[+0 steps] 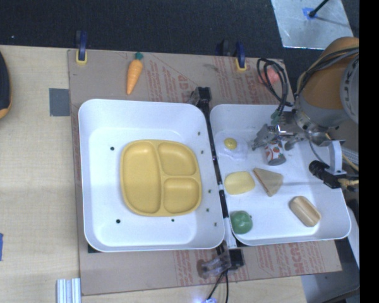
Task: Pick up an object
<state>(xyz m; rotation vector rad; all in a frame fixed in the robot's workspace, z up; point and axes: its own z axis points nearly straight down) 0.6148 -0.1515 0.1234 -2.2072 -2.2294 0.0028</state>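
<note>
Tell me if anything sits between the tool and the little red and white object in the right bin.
Nothing visible does. The tool hangs directly over the small red and white object in the right bin. The tan wedge and the small yellow piece lie off to the sides.

The arm (328, 84) is reaching in from the right, its orange band sitting above the grey wrist. The wrist is angling down and to the left, and the gripper (275, 145) is hanging low at its end, metal parts and cables showing around it.
</note>
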